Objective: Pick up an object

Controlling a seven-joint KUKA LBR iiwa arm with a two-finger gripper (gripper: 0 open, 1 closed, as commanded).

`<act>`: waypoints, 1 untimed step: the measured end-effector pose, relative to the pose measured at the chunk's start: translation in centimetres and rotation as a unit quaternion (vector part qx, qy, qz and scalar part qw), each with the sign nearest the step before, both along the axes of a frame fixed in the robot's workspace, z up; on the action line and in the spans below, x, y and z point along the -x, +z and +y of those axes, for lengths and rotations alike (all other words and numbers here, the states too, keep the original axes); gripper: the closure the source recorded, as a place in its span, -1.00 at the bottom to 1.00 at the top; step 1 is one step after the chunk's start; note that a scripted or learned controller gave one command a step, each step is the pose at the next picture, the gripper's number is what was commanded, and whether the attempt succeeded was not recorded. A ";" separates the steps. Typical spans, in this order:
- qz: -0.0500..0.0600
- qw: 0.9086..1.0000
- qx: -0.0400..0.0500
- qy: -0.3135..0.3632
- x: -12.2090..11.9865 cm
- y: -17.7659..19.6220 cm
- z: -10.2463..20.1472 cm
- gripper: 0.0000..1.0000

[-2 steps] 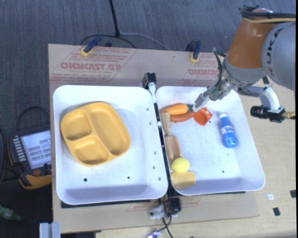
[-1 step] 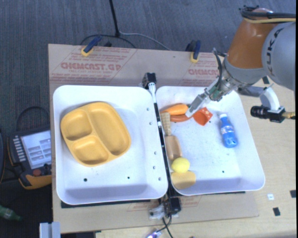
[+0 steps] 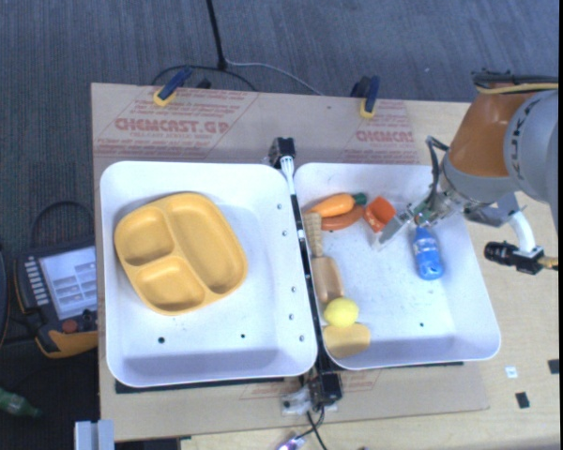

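The gripper [image 3: 401, 226] hangs over the right bin [image 3: 450, 331], reaching in from three o'clock; whether it is wide or narrow cannot be told, and nothing is seen held in it. Its tip lies just beside an orange block [image 3: 379, 212] at its nine o'clock and near a blue bottle [image 3: 427, 254] at its five o'clock. The bottle lies flat, its long axis running roughly twelve to six. A carrot [image 3: 334, 204] lies toward ten o'clock of the gripper, its long axis nearly nine to three, green end toward three. Along the bin's nine o'clock wall sit a wooden block [image 3: 326, 275], a yellow ball [image 3: 341, 311] and a tan piece [image 3: 348, 337]. The bin floor toward five o'clock is bare. The left bin [image 3: 169, 336] bears a yellow divided plate [image 3: 178, 249].
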State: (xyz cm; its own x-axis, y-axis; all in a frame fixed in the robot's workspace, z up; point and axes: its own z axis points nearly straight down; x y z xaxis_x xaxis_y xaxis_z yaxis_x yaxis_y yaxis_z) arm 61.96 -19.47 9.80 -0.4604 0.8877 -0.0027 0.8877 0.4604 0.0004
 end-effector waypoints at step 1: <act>-0.001 1.000 0.000 0.000 0.0 1.0 0.0 1.00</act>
